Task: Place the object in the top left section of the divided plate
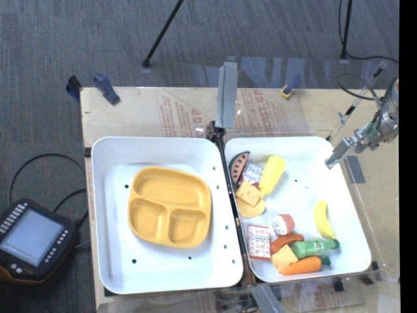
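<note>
Hand [333, 159] over right bin [339, 194] rim, apart from toys.

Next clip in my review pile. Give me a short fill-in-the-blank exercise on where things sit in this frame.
1. The yellow divided plastic plate lies in the ____ white bin.
2. The yellow toy banana lies in the ____ white bin.
3. The orange toy carrot lies just below the ____ toy bottle.
4. The gripper hangs over the right bin's upper ____ corner.

Missing words: left; right; green; right
</note>
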Controlling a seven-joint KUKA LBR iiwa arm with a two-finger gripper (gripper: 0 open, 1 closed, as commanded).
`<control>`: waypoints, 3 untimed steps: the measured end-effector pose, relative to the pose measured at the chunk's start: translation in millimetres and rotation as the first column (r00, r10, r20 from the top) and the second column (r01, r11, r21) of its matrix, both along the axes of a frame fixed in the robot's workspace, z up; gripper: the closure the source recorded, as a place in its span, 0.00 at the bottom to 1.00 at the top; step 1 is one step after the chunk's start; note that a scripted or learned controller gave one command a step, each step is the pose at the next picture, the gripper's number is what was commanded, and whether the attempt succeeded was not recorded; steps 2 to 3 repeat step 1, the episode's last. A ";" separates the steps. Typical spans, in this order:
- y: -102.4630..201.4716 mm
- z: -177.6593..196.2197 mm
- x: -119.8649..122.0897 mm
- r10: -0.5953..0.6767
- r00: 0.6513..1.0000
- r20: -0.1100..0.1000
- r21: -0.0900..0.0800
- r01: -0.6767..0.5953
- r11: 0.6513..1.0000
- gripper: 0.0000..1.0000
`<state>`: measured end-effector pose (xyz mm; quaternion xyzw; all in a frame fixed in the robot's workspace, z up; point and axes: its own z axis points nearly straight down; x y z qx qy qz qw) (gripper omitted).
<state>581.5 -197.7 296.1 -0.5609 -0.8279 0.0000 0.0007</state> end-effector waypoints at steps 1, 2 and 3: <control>0.0 0.0 0.0 0.000 1.000 0.000 0.000 0.000 1.000 0.00; 0.0 0.0 0.0 0.000 1.000 0.000 0.000 0.000 1.000 0.00; 0.0 0.0 0.0 0.000 1.000 0.000 0.000 0.000 1.000 0.00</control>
